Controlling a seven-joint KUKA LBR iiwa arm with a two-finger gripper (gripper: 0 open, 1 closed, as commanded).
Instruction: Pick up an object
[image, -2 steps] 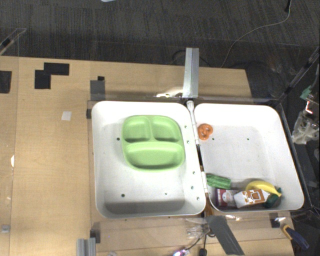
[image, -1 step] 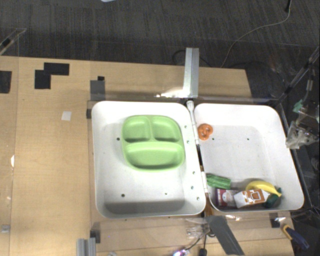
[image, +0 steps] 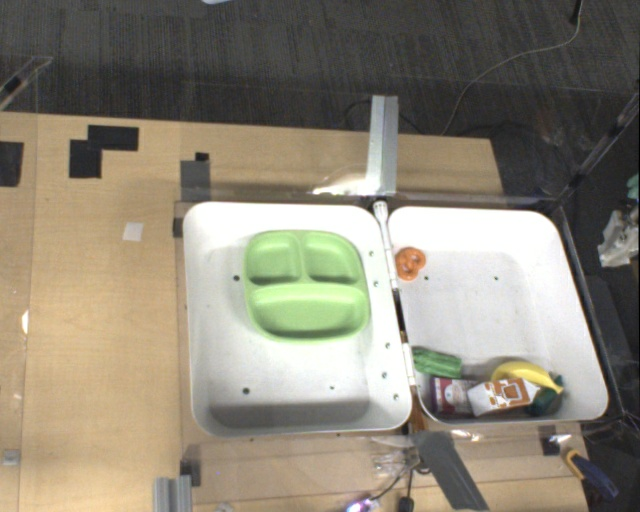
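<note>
Left bin (image: 215, 400) holding green divided tray (image: 305, 282), lying flat near centre, open floor all round.

Right bin (image: 500, 225) holding candidates: small orange object (image: 409, 262) sitting alone against dividing wall; green item (image: 436, 361), carton (image: 497, 397), banana (image: 527, 377) crowding near front rim, touching or overlapping.

Judgement: clutter hugging wall is leaving little approach room; orange piece is offering freer access.

End effector state: cannot tell.

Tabletop (image: 90, 330) lying bare at left.

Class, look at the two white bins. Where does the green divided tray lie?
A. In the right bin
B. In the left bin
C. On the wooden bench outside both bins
B: the green divided tray rests flat inside the left bin, apart from the clutter in the right bin.
</note>
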